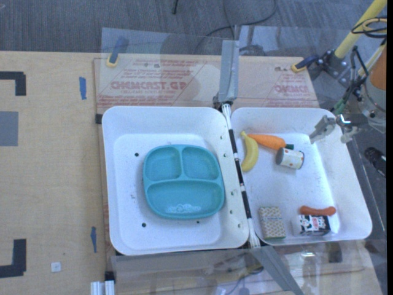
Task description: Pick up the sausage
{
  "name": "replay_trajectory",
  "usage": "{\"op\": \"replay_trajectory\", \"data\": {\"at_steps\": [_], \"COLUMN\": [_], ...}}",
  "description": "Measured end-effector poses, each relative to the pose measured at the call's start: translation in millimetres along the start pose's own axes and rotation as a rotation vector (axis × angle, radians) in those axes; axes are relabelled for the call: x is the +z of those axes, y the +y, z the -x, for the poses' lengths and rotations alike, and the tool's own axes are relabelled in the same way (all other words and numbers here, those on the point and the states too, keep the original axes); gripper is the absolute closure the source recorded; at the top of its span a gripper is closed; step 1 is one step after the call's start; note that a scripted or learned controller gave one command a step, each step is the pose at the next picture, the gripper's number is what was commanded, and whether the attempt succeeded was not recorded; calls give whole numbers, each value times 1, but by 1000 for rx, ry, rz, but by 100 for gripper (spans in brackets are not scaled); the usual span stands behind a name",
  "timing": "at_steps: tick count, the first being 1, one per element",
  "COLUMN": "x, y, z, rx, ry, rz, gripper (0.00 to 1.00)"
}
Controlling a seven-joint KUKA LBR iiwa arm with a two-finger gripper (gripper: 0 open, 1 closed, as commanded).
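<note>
The sausage (317, 211) is a short reddish-orange link lying near the front right corner of the right bin (350, 189). It rests against the top of a small black-and-white carton (314, 225). My gripper (333, 129) hovers over the bin's far right edge, well behind the sausage. Its two grey fingers stand apart, open, with nothing between them.
In the right bin an orange carrot (268, 141) and a yellow banana (249, 153) lie at the back left, with a small white can (290, 158) beside them. A speckled tan block (272, 221) sits at the front. The left bin (116, 165) holds a teal divided plate (183, 181).
</note>
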State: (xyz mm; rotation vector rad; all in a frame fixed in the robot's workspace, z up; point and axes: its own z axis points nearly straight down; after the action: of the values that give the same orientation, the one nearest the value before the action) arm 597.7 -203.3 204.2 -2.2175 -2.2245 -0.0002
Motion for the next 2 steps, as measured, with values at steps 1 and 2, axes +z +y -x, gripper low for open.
{"op": "replay_trajectory", "data": {"at_steps": [1, 2], "x": [116, 115], "y": [-99, -90], "z": [-22, -72], "rx": [-243, 10], "ry": [-2, -3], "rz": [9, 11], "gripper": [0, 0]}}
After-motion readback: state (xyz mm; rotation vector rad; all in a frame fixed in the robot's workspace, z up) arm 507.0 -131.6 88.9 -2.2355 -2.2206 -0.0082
